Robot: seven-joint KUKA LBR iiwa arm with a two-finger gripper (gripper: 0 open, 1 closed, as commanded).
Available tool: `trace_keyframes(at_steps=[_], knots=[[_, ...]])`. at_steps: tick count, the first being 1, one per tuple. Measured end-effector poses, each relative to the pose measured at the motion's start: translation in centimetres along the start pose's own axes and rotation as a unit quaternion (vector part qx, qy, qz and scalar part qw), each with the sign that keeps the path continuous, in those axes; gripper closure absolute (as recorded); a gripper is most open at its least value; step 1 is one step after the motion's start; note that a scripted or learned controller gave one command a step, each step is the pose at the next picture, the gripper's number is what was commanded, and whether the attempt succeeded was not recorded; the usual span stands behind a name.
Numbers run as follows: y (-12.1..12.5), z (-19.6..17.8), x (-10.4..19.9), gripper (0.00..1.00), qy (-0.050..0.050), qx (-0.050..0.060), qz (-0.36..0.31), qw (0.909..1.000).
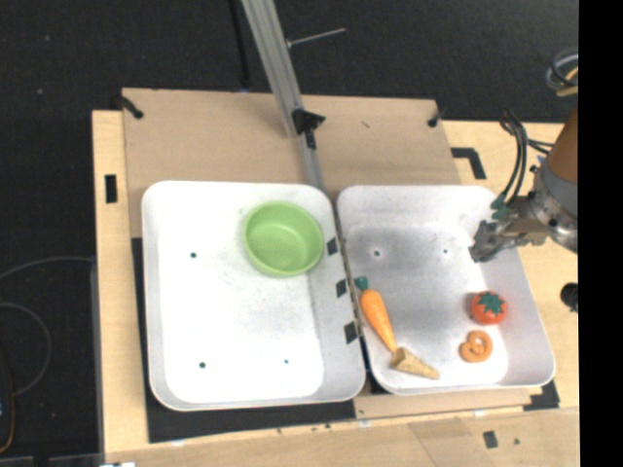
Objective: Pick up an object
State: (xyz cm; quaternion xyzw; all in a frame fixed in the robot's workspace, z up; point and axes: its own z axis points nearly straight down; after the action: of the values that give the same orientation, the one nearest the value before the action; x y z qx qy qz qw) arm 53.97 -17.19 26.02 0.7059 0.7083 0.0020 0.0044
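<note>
In the right bin (409, 232) lie an orange carrot (378, 317) near the left wall, a tan wedge-shaped piece (416, 364) just below it, a red tomato (489, 306) and a small orange pretzel (476, 346) at the right. A green bowl (283, 238) sits at the top right of the left bin (195, 300). My gripper (487, 242) hangs over the right bin's upper right part, above the tomato and apart from it. Nothing shows between its fingers.
A grey metal pole (277, 66) slants from the top of the view down to the gap between the bins. The arm's wrist and cables (545, 197) hang over the right bin's right edge. Brown board surrounds both bins.
</note>
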Motion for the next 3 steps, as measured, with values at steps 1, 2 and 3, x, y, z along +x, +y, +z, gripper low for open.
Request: trace_keyframes(at_steps=[1,2,3], knots=[[0.3,-0.5,4.6,1.0,0.002,0.003,-0.002,1.0],[0.6,-0.9,10.3,1.0,0.003,0.004,-0.003,1.0],[-0.9,-0.8,15.7,1.0,0.002,0.004,-0.002,1.0]])
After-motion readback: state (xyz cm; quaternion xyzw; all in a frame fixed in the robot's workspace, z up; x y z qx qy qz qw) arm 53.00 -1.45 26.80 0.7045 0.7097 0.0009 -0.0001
